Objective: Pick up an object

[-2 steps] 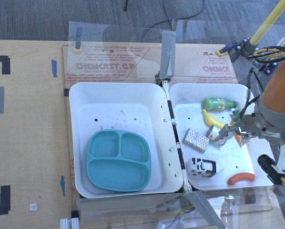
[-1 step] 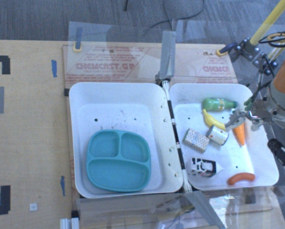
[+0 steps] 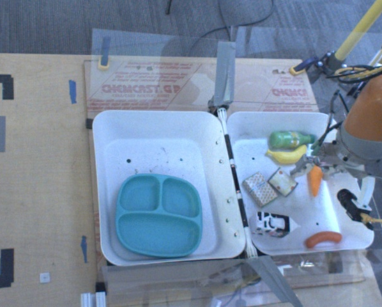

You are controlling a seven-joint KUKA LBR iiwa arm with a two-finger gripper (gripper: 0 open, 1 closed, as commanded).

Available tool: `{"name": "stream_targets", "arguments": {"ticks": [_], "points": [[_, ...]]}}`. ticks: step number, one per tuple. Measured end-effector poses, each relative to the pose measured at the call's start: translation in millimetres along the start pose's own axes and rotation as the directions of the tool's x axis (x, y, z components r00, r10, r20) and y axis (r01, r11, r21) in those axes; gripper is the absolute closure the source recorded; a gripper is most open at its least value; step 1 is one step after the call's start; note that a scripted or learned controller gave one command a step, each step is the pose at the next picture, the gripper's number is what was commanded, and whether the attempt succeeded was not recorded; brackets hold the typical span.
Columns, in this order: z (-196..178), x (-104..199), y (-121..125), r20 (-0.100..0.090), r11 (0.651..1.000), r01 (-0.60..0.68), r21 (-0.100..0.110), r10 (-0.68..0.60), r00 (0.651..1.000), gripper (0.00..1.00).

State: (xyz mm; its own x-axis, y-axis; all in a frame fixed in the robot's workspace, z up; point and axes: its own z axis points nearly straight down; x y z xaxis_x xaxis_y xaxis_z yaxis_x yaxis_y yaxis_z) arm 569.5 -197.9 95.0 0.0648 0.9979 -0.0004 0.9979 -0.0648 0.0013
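The gripper hangs low over the right bin, just beside the banana and carrot, likely lining up a grab; its claw state I cannot tell.

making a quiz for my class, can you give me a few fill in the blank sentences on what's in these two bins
1. The teal divided plate lies in the ____ bin as the camera sees it.
2. The yellow banana lies right beside the ____ bottle.
3. The plate has ____ compartments.
4. The sausage lies near the right bin's ____ edge.

Missing words: left; green; three; front
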Motion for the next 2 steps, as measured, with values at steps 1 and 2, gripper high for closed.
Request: {"name": "stream_targets", "arguments": {"ticks": [1, 2], "points": [[-10.2, -2.0, 0.2, 0.0, 1.0, -0.005, -0.003, 0.005, 1.0, 1.0], [-111.7, 31.2, 31.0, 0.001, 0.979, -0.206, 0.0, 0.206, 0.979, 1.0]]}}
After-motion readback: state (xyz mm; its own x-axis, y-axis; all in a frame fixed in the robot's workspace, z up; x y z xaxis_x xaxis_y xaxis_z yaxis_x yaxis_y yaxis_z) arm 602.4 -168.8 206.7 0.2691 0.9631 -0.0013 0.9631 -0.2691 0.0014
